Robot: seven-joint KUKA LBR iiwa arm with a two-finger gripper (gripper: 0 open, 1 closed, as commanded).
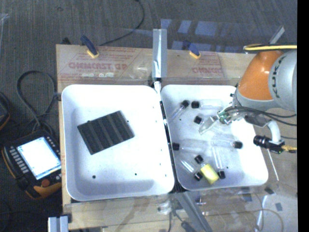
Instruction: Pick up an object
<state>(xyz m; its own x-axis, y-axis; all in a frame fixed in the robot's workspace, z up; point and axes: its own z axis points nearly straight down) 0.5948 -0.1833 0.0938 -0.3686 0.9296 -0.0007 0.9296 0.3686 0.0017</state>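
Far left on the floor there's a handheld screen unit (pixel 35 159) with its cable. On the desk (pixel 104 64), the left bin (pixel 67 144) holds just a dark ribbed panel (pixel 105 131). The right bin (pixel 263 175) is cluttered with clear black-capped vials (pixel 219 158) and a yellow block (pixel 209 173) near its front edge. The tool (pixel 223 116) hovers over the vials; can't tell whether it's apart or together.

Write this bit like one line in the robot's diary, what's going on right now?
arm: over right bin | hand: low among clear tubes | yellow block: near front wall, untouched | left bin: black ridged tray | pick: not yet seen
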